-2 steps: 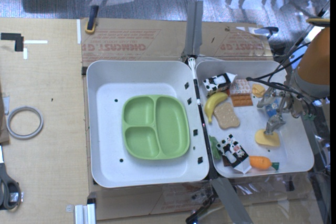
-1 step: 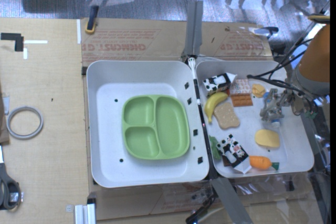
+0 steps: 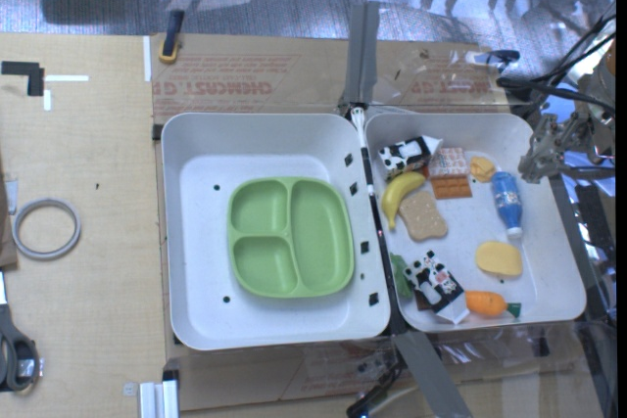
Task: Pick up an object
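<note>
A roll of grey tape [image 3: 44,228] lies on the wooden table [image 3: 88,142] at far left, at about 9 o'clock from the left bin [image 3: 186,240]. That white bin holds a green divided plate [image 3: 291,237], which sits near the bin's middle with its two small compartments toward 9 o'clock and its long one toward 3 o'clock.

Just past the seam between the bins, the right bin [image 3: 558,240] carries the toy food. At its 11 o'clock corner a black-and-white cow-patterned carton [image 3: 407,153] lies tilted, and a yellow banana [image 3: 400,194] curves just below it at 6 o'clock. A tan slice of bread [image 3: 423,215] touches the banana's 4 o'clock side. A reddish-brown wafer block [image 3: 451,175] lies at 1 o'clock from the bread, with a small orange-yellow piece [image 3: 481,168] just beside it at 3 o'clock. A blue bottle [image 3: 506,201] lies on its side near the bin's middle, cap toward 5 o'clock. A yellow lemon-like piece [image 3: 500,258] rests at 6 o'clock from the bottle. Along the bin's near edge a second cow-patterned carton [image 3: 434,283] lies at 7 o'clock, and an orange carrot [image 3: 487,303] lies just beside it at 3 o'clock.

The pincer [image 3: 542,157] hangs over the right bin's 2 o'clock rim, apart from the objects. I cannot tell how it stands, and nothing shows in its grip.
</note>
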Controlling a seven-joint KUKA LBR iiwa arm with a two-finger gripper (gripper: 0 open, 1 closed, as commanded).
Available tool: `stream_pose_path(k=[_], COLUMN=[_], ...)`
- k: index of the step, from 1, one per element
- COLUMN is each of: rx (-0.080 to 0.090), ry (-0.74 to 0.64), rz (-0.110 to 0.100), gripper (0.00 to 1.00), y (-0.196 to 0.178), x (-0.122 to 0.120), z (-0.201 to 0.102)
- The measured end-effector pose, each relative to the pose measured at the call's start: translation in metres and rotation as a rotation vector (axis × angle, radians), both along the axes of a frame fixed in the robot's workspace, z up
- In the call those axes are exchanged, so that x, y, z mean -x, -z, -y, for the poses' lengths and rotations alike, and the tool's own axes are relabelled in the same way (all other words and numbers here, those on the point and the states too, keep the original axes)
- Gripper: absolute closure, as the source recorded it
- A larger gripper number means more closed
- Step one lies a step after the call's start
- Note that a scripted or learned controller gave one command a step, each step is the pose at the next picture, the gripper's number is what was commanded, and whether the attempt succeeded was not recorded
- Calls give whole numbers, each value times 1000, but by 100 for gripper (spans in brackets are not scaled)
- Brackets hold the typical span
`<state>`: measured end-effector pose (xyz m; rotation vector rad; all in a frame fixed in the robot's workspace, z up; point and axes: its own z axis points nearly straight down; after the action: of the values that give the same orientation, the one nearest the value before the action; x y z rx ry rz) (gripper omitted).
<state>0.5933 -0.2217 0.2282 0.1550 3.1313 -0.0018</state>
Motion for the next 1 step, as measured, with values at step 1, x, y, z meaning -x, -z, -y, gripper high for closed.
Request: stream_pose_path(k=[1], rx=[3], ry=[-365], rz=[2], gripper=[100], y=[133], x=[65], z=[-3])
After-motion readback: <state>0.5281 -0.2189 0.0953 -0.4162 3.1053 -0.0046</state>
